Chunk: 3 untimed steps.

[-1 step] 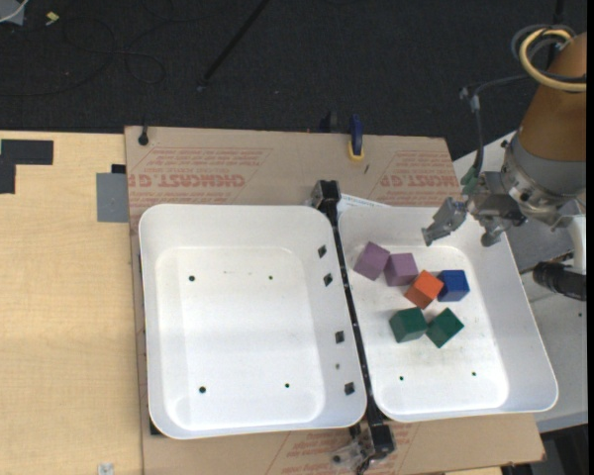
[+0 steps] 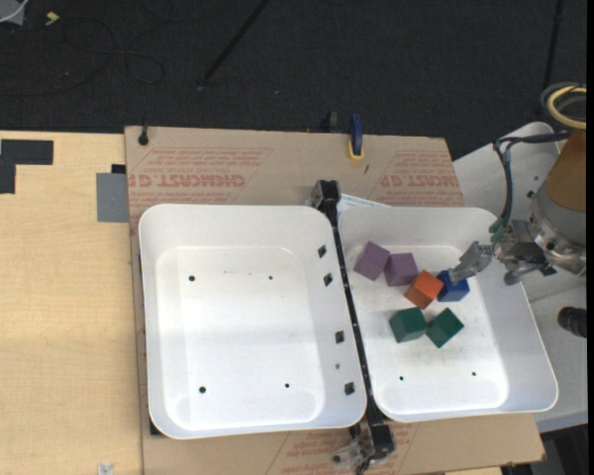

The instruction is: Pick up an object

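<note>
At the near edge of the bench a small black clamp point(image 2: 374, 441) sits where the two white bins meet. The left bin point(image 2: 168, 265) and the right bin point(image 2: 520, 389) lie side by side on a sheet of brown cardboard point(image 2: 238, 171), parted by a thin black strip point(image 2: 342, 305) that runs from near to far between them.

The blocks are all in the right bin, gathered toward its middle and far half. Nearest are two green blocks – one point(image 2: 408, 325) a little to the left, the other point(image 2: 444, 328) just beside it on the right, turned at a tilt; the two look to be touching. Just beyond them sits an orange block point(image 2: 424, 289), and a blue block point(image 2: 454, 286) is pressed against its right side. Farther still and to the left lie two purple blocks point(image 2: 373, 261) point(image 2: 402, 268), side by side and touching.

The gripper point(image 2: 467, 263) reaches in from the right, its grey tip right above the blue block. How far the claw is open cannot be told from here, nor whether it has hold of anything.

At the far edge of the cardboard a blue and yellow clamp point(image 2: 355, 139) stands upright, with dark floor point(image 2: 277, 47) beyond
</note>
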Motion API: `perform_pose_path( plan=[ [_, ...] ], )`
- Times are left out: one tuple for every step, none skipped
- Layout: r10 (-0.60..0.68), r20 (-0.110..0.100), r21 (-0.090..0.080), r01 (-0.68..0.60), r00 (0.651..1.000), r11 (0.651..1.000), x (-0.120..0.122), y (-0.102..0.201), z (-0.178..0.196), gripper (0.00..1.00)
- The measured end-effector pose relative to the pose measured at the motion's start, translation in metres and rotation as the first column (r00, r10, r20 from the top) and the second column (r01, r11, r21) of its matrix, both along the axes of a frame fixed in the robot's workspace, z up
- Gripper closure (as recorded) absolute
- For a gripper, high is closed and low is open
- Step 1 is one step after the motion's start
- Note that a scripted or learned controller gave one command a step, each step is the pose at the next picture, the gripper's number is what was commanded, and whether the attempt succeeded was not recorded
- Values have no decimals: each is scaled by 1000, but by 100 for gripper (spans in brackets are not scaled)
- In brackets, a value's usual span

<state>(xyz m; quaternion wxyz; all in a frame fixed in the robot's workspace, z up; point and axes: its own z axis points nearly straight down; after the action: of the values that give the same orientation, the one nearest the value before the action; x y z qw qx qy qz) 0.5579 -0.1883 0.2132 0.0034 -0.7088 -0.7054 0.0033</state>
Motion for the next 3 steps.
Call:
perform_pose_path(
  plan=[
    [5, 29, -8, -5, 1000, 1000, 28, -24, -98, 0],
    [3, 38, -6, -3, 999, 1000, 81, 24, -109, 0],
    [5, 40, -9, -4, 999, 1000, 83, 23, -98, 100]
  ],
)
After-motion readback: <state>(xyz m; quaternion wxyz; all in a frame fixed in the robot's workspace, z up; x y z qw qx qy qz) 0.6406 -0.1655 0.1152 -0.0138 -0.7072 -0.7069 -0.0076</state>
